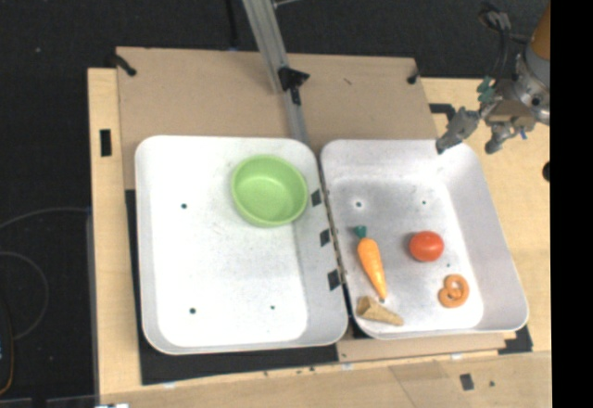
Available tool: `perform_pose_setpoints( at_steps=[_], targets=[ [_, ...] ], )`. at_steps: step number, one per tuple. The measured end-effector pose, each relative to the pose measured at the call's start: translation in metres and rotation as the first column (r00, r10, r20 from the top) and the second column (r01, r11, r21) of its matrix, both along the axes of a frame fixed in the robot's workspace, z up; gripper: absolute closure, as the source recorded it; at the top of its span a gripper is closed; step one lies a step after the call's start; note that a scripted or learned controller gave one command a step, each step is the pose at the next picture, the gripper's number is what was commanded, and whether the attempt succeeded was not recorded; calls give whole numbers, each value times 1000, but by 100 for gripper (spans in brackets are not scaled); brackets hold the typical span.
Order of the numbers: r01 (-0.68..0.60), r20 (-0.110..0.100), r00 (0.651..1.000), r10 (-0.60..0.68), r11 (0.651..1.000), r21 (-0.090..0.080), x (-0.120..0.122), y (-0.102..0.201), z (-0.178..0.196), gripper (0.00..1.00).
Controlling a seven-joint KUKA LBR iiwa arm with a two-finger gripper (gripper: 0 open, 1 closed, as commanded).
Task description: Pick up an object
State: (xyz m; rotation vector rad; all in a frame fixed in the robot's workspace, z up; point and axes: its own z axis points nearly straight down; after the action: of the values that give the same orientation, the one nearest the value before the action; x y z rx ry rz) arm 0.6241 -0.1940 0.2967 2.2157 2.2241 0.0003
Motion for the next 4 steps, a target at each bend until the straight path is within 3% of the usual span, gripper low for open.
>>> perform_pose_setpoints(
  at_steps=[1, 4],
  targets=[
    [0, 0, 1000, 0, 1000, -1, 0, 0, 0, 0],
    [5, -6, 1000, -5, 1000, -1, -3, -16, -160, 0]
  ],
)
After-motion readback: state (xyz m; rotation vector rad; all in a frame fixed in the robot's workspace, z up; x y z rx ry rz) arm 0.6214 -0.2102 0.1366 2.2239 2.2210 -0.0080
